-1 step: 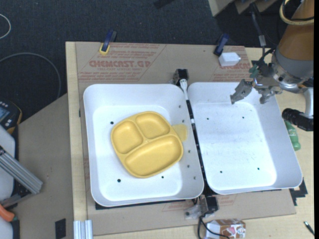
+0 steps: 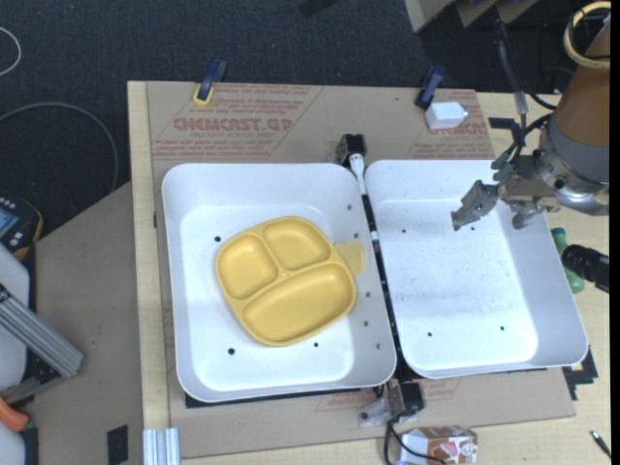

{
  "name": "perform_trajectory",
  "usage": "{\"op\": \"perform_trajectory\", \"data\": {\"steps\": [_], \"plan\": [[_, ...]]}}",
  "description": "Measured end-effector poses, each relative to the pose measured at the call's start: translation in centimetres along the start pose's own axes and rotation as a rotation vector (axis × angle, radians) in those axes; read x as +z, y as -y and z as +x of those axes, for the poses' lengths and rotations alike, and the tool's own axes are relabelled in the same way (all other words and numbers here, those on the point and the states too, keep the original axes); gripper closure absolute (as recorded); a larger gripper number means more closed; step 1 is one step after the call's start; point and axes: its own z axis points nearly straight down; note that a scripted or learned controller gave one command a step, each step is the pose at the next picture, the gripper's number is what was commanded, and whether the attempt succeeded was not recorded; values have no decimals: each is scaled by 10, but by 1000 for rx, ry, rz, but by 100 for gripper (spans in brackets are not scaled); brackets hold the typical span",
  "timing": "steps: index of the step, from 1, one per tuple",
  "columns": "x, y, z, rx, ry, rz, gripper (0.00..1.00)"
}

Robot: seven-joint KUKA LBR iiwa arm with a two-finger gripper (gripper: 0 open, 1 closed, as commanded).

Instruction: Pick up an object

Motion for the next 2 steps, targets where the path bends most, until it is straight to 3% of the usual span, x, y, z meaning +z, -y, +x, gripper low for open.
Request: {"op": "perform_trajectory", "data": {"steps": [1, 2], "plan": [[-101, 29, 51, -5, 2, -17, 0], [-215, 55, 117, -7, -1, -21, 0]]}}
